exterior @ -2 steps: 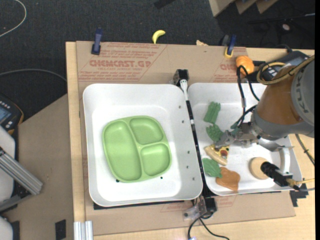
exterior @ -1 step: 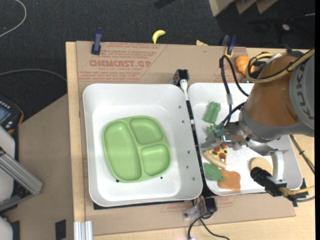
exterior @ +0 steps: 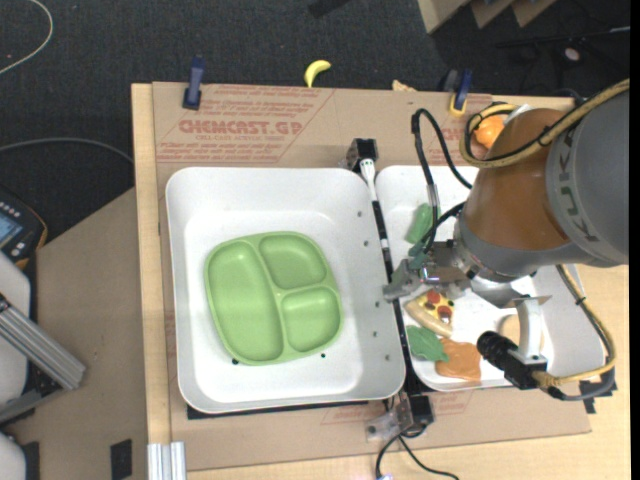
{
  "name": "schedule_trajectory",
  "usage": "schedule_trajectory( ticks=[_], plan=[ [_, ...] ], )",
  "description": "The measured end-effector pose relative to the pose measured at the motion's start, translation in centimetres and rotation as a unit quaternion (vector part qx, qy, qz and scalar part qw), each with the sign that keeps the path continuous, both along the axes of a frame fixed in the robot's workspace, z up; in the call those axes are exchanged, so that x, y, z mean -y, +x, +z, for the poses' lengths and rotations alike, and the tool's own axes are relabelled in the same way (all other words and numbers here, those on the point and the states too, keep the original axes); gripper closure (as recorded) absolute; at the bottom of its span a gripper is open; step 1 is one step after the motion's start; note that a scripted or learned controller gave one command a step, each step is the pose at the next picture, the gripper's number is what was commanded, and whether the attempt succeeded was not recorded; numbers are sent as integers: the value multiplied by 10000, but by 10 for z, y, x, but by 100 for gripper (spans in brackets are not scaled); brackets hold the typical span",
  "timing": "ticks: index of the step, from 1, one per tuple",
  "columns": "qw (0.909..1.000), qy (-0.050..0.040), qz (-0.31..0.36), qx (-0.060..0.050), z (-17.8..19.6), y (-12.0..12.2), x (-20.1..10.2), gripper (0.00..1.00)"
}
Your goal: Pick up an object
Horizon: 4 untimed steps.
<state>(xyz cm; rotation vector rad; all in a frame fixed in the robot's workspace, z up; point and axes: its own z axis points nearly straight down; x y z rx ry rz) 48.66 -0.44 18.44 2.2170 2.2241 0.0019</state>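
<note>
My hand (exterior: 418,276) hangs low over the right bin's (exterior: 580,340) left edge, grip state indeterminate, beside 1 light, stiff-looking pizza slice toy (exterior: 436,313), best pinched across its edges.

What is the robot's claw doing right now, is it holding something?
Gripper: low over the right bin, beside the toy pizza slice; whether it is open, closed or holding anything cannot be told.

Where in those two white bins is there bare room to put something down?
The left bin has bare floor all around the green divided plate, widest along its top edge. The right bin is crowded: the arm covers most of it, and small toys lie near its lower left corner.
</note>
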Motion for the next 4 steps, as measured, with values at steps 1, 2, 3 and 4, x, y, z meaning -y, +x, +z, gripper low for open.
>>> schedule_trajectory(
  ticks=[1,2,3,4],
  plan=[
    [10000,-5,-13,13,10,0,2,100],
    [10000,3,2,22,82,-7,-25,100],
    [10000,16,19,42,161,-6,-66,100],
    [10000,-1,-7,8,167,-7,-63,100]
  ],
)
